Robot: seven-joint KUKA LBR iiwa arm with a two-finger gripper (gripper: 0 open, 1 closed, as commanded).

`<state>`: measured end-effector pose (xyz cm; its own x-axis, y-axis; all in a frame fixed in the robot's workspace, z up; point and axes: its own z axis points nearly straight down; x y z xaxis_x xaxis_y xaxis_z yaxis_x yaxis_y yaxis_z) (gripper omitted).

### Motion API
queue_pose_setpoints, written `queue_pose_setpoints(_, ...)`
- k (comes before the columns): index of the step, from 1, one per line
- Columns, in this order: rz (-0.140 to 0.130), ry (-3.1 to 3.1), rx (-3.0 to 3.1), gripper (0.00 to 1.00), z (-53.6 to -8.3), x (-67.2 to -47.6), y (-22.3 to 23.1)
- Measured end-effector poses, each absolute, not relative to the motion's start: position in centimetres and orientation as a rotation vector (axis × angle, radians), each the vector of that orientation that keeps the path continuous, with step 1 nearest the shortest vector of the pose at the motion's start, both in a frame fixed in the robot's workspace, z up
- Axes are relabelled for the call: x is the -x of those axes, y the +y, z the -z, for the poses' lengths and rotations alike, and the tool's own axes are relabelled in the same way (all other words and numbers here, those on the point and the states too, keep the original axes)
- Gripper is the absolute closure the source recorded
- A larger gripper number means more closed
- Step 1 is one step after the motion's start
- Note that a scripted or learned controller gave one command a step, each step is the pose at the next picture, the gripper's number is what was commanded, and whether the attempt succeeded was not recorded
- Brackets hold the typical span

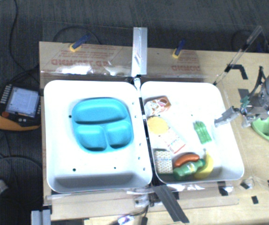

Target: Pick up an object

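Blue tray (101,123) alone in left bin (59,168)

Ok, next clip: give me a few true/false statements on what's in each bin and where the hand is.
1. The blue divided tray lies in the left bin. True.
2. The green packet lies in the left bin. False: it lies in the right bin.
3. The hand is over the blue tray. False: it is at the right edge of the view, beyond the right bin.
4. The orange-red sausage-shaped toy lies near the right bin's front wall. True.
5. The yellow round item is near the wall between the bins. True.
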<state>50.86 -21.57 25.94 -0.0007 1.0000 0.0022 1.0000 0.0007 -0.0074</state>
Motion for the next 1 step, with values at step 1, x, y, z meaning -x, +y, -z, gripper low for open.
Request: queue_pose_setpoints(1,0.01,-2.317,2.111,0.0,-9.97,-55.15,-21.53)
